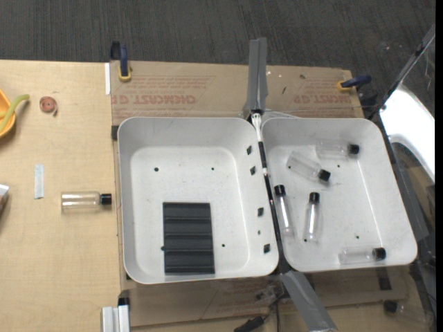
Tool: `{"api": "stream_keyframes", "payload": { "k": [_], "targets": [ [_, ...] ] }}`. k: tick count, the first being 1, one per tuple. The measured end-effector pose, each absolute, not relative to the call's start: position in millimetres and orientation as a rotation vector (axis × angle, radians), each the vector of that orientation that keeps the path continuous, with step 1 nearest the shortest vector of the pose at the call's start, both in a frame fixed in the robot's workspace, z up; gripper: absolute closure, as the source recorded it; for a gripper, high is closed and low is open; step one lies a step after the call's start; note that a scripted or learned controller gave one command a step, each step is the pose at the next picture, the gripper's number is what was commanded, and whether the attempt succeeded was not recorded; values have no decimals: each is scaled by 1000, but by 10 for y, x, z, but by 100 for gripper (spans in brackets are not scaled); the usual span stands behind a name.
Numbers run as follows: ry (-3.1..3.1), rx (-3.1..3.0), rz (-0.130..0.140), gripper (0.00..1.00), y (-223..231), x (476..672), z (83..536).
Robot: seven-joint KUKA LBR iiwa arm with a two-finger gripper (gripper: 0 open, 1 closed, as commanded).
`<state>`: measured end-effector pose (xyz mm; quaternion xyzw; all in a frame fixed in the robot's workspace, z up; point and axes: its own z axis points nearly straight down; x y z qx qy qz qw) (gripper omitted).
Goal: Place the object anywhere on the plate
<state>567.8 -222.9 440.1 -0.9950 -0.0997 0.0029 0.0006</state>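
Item 1, nearest the lens: grey metal strut [308, 308], running off the bottom edge below the seam between the bins; its lower end is cut off.

Claw: state cannot be told.

Item 2: right bin [398, 185]. Holds five clear vials with black caps, all lying flat and apart from one another:
- vial A [337, 150], by the far wall
- vial B [308, 168], just in front of A
- vial C [282, 209], along the left wall
- vial D [312, 216], mid-floor
- vial E [360, 256], by the near rim

Open floor lies between D and the right wall.

Item 3: left bin [128, 185]. Dark ribbed plate [187, 238] on the floor close to the near wall; nothing on it. Wide bare floor behind and at either side.

Item 4: sixth vial [84, 200], on the wooden bench [55, 254], outside the bins.

Item 5: cardboard sheet [173, 92] under the bins, clamped at both far corners. Red print, upside down, appears to read "CHEMCAST GP".

Item 6: orange object [5, 113], cut off by the left edge; kind unclear.
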Motion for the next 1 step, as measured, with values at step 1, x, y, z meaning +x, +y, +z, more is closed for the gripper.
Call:
{"api": "stream_keyframes", "payload": {
  "k": [1],
  "targets": [
    [-317,-3125,8,0,-1927,6328,4390]
  ]
}}
